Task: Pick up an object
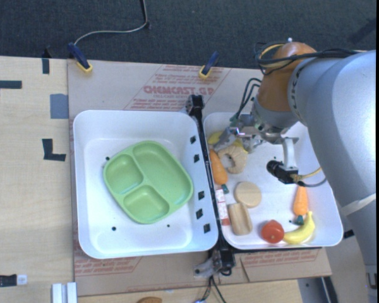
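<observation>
We take this to be the reaching step: the gripper (240,137) is down in the far corner of the right bin (328,232), over a cluster of toy food, and nothing shows lifted yet. We cannot tell whether it is open or closed, nor whether it has anything.

Just below it lie a pale round piece (235,161) and an orange carrot (217,167) along the bin's left wall; either looks the likeliest target. The next move calls for a firm close on one piece, then a straight lift clear of the neighbours.

Nearer us in that bin sit a tan disc (247,194), a wooden block (239,219), a red tomato (272,231), a banana (301,230) and a second carrot (300,201). The left bin (88,182) holds a green divided plate (148,181).
</observation>
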Robot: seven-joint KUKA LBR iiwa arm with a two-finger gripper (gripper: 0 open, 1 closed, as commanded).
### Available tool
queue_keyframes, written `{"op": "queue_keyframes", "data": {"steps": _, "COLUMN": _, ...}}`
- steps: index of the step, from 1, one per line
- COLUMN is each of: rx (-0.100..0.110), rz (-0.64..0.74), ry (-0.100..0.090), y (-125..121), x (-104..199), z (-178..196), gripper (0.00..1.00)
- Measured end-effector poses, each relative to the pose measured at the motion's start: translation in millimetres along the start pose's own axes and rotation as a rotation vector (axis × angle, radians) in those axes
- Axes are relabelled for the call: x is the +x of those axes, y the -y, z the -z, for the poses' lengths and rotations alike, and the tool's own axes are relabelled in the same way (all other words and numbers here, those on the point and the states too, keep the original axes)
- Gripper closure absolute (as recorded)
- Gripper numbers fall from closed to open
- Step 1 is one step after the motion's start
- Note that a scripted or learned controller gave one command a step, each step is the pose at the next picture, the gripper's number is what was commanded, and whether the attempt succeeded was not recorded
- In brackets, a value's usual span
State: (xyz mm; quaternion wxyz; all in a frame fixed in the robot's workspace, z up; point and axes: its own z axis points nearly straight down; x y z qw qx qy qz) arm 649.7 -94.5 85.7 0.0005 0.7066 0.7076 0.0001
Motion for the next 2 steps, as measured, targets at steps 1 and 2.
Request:
{"op": "queue_keyframes", "data": {"steps": 1, "rx": 0.013, "rz": 0.001, "ry": 0.0, "y": -16.8, "x": 0.1, "z": -0.9, "gripper": 0.0}}
{"op": "queue_keyframes", "data": {"steps": 2, "rx": 0.03, "rz": 0.002, "ry": 0.002, "y": -13.0, "x": -2.1, "z": 6.2, "gripper": 1.0}}
